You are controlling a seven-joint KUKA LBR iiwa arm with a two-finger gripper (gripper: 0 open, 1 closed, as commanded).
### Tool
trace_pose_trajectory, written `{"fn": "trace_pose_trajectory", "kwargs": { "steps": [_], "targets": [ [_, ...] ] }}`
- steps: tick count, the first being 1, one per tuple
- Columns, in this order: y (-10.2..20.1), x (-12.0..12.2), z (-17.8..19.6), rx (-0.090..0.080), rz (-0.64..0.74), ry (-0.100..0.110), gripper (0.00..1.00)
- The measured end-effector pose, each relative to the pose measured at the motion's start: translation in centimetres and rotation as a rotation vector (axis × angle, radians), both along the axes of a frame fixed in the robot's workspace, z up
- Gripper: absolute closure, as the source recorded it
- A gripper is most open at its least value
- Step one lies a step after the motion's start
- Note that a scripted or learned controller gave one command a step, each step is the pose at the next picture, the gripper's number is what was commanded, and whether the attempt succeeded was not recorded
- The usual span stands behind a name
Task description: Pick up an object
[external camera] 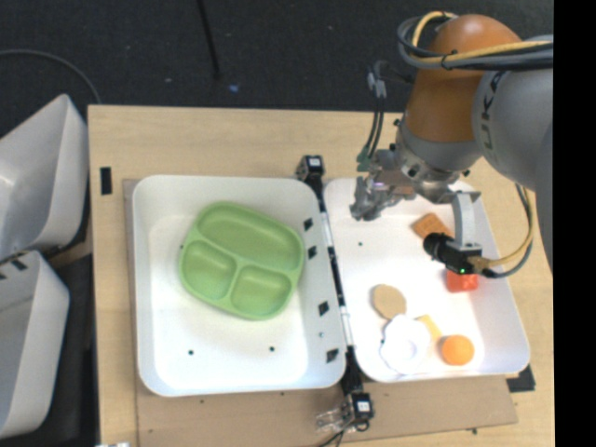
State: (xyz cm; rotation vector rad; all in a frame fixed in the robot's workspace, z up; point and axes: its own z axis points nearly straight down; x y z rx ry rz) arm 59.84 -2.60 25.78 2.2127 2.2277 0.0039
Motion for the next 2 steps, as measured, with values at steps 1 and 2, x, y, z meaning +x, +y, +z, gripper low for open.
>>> {"fn": "trace_pose_trajectory", "kwargs": {
  "steps": [1, 2],
  "targets": [
    [5.9, 0.2, 0.3, 0.001, 0.001, 0.0, 1.0],
    [11.5, -0.2, -1.3, 0.0, 0.001, 0.005, 1.0]
  ]
}}
